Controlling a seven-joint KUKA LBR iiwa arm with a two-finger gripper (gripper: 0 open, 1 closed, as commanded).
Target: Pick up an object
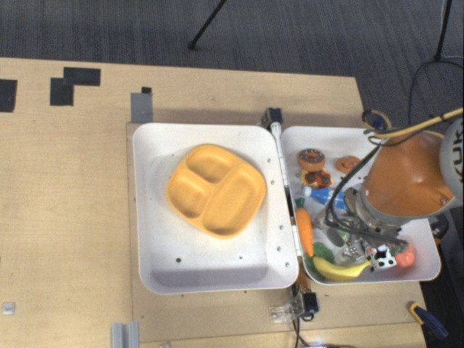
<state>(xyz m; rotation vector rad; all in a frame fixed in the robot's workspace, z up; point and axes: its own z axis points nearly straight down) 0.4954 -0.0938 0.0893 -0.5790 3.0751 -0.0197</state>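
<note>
Above the light wooden counter [72, 194], my gripper [357, 246] sits low in the right bin [428, 267] just above the banana [339, 269], finger state impossible to tell, and crowded toys risk a missed or double grab.

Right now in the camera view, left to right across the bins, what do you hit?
Left bin → yellow divided plate → divider between bins → carrot → banana → gripper → pink toy

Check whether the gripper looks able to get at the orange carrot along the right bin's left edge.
Probably yes. The orange carrot lies uncovered beside the bin wall, left of the gripper. The wall sits close, and a yellow banana lies by its lower end.
</note>
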